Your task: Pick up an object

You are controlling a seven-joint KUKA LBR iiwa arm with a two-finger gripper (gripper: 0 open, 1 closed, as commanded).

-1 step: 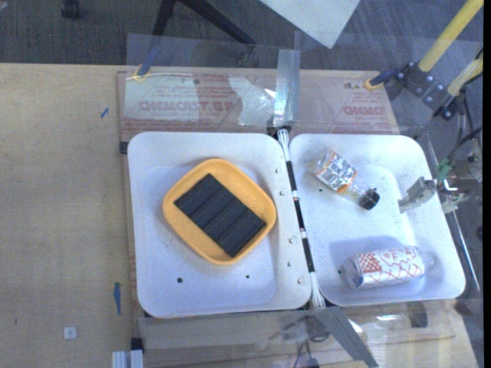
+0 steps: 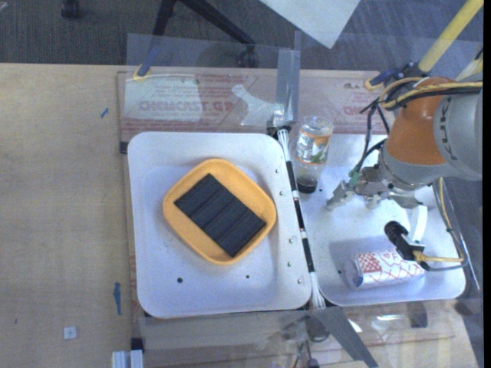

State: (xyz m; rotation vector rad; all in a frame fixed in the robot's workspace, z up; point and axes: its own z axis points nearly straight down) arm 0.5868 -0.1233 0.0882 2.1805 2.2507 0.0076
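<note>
Candidate objects in the right bin (image 2: pixel 453 286): a red-and-white patterned cup (image 2: pixel 381 267) lying on its side near the front edge, and a clear plastic bottle (image 2: pixel 312 153) standing at the back-left corner, against the divider. In the left bin (image 2: pixel 146 282), a yellow dish holding a dark ridged block (image 2: pixel 220 211) sits near the centre. The gripper (image 2: pixel 360 186) hangs over the right bin's middle, apart from cup and bottle; you cannot tell how its pincer stands. Judged step: approach, nothing grasped yet. Your next move calls for choosing one object, centring above it, then descending
</note>
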